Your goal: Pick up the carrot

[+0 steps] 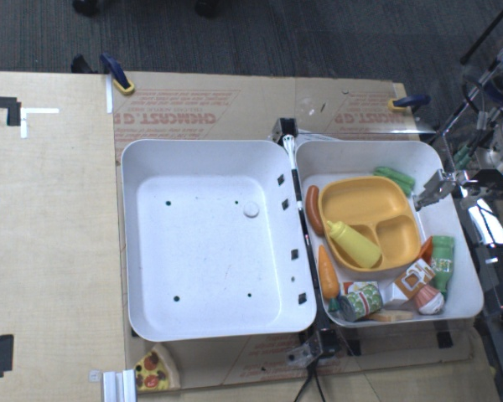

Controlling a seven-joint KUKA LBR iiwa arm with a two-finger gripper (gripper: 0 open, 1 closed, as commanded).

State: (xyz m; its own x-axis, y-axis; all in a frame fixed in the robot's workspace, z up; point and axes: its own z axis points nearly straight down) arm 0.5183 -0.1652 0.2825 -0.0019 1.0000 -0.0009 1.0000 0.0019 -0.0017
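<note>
Carrot (328,273) lies along right bin's (465,301) left wall; gripper (429,193) grip unclear

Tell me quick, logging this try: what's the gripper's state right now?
Gripper: at the right bin's far right edge, whether open or closed cannot be told; nothing seen in it. The carrot lies in the bin.
</note>
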